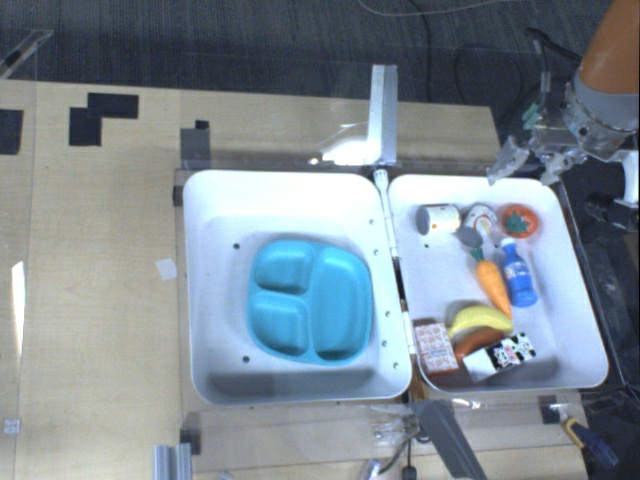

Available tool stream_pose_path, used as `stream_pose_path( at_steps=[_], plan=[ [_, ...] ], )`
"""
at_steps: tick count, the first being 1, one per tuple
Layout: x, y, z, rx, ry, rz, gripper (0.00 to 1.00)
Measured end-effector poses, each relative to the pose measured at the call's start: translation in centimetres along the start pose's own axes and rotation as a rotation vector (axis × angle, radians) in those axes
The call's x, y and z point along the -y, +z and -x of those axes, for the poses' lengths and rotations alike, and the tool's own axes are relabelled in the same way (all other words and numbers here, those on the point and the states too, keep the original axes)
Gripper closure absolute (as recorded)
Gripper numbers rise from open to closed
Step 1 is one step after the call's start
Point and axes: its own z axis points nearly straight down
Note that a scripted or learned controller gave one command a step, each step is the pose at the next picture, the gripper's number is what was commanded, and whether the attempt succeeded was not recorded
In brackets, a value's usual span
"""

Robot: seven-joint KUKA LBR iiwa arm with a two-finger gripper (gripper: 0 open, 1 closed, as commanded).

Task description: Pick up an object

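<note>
Crowding carrot [492, 284]: banana [478, 319], bottle [517, 274].

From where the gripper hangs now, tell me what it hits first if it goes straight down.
The gripper hangs over the back edge of the right bin. Going straight down, it would probably meet that rim or the bin floor just inside it, short of the red round thing. Depth is hard to judge here.

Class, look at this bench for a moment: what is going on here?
A grey robot arm's gripper hangs above the back right corner of the right bin, holding nothing. That bin holds small things, among them a carrot, a banana and a blue bottle. The left bin holds a blue divided plate.
</note>
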Motion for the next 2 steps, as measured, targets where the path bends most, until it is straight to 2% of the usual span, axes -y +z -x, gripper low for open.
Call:
stream_pose_path(
  at_steps=[1,2],
  plan=[
    [3.4,-1.7,0.2,0.001,-0.147,0.002,0.00],
    [4.3,14.9,-0.8,0.000,-0.159,0.002,0.00]
  ],
)
